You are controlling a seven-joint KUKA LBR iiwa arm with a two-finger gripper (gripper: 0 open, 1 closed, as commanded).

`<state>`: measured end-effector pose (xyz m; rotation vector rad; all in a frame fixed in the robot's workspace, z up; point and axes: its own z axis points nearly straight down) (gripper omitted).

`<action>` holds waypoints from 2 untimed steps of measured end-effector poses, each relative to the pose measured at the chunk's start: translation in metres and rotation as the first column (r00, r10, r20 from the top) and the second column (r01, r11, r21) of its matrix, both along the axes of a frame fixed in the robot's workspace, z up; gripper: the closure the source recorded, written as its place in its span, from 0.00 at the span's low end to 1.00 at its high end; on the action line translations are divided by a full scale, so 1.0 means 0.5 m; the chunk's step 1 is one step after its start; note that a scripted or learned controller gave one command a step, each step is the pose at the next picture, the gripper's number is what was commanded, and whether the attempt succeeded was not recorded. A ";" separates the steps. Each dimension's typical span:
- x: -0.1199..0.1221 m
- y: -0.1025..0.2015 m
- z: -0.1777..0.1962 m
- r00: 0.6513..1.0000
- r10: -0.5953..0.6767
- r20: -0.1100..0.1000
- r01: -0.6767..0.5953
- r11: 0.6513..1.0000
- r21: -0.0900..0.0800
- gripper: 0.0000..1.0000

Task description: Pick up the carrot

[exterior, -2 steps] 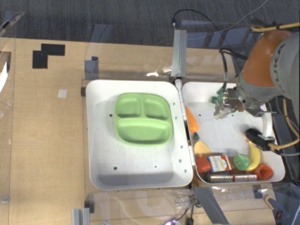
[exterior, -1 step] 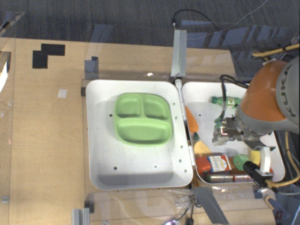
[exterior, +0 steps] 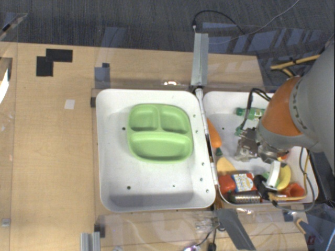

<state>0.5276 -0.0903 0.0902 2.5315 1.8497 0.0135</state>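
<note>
One carrot (exterior: 213, 135), slim and orange, lies along your right bin's (exterior: 226, 99) left wall; you cannot tell the gripper's (exterior: 245, 149) fingers' state

The arm (exterior: 314, 101) enters from the right edge, its thick grey link slanting down and to the left. The orange band (exterior: 280, 114) sits just above the wrist. Below it the grey wrist (exterior: 264, 143) narrows into the gripper (exterior: 245, 146), which points left and slightly downward. The metal gripper parts are too small and cluttered to make out clearly.
</note>
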 end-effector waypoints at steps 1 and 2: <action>0.004 -0.131 0.000 0.999 -0.037 0.004 0.037 0.999 -0.005 1.00; -0.073 -0.184 0.000 1.000 -0.006 0.004 0.006 1.000 -0.004 1.00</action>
